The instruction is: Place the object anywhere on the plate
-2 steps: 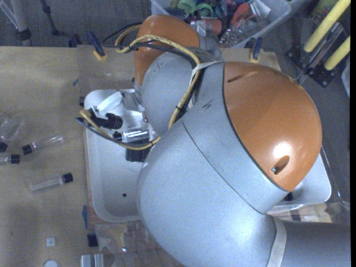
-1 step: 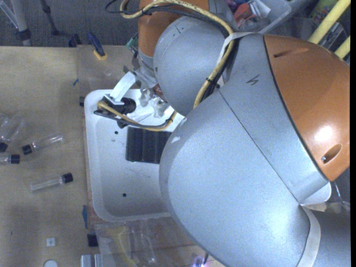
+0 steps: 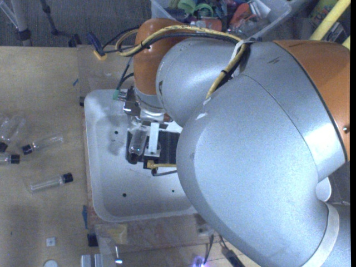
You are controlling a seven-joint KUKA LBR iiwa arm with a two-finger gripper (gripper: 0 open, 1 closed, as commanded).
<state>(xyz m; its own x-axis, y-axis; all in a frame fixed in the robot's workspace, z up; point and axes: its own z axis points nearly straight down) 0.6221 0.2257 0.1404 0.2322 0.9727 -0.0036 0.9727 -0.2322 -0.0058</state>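
Grey arm casing covers much of the view. Its gripper (image 3: 143,143) hangs over the white bin (image 3: 103,166), toward the bin's 12 o'clock side; whether it is open, closed or clasping anything cannot be told. Nor can the object's place or heading. Dark specks (image 3: 123,194) dot the bin's floor. At its 9 o'clock, clear vials (image 3: 50,182) lie on the wooden bench (image 3: 44,82); at 1 o'clock stands a tub (image 3: 161,7) of coloured items.

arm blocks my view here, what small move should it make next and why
Probably lift the gripper slightly, straight up: it sits low over the white bin floor, and the arm hides much of that bin, so any target is unconfirmed.
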